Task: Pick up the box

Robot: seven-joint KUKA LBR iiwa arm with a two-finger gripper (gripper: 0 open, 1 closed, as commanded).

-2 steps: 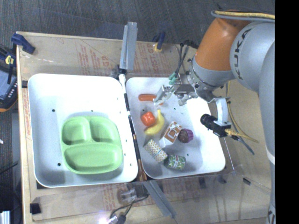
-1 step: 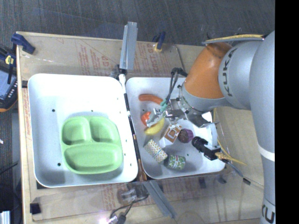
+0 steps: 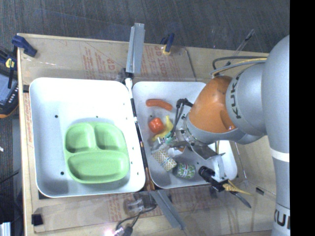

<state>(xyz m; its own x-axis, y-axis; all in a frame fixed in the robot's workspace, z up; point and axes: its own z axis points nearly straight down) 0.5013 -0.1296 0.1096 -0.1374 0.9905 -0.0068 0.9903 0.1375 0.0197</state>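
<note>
The box [image 3: 163,157], a small patterned carton, lies tilted on the floor of the right bin [image 3: 147,95], toward its front edge. Just above it hangs the gripper [image 3: 170,140], low in the bin among the clutter; whether its fingers are wide or closed, I cannot tell, the wrist hides them. Beside the box on its right lies a green can [image 3: 185,171] on its side, its label too small to read. Further back sit a red tomato-like piece [image 3: 155,125], a yellow item [image 3: 169,124] touching it, and an orange-red sausage [image 3: 159,103] near the rear wall. Over in the left bin [image 3: 44,97], a green divided tray [image 3: 97,152] with three compartments rests flat. On the arm [image 3: 246,102], dark lettering reads "KUKA", next to the orange band.
</note>
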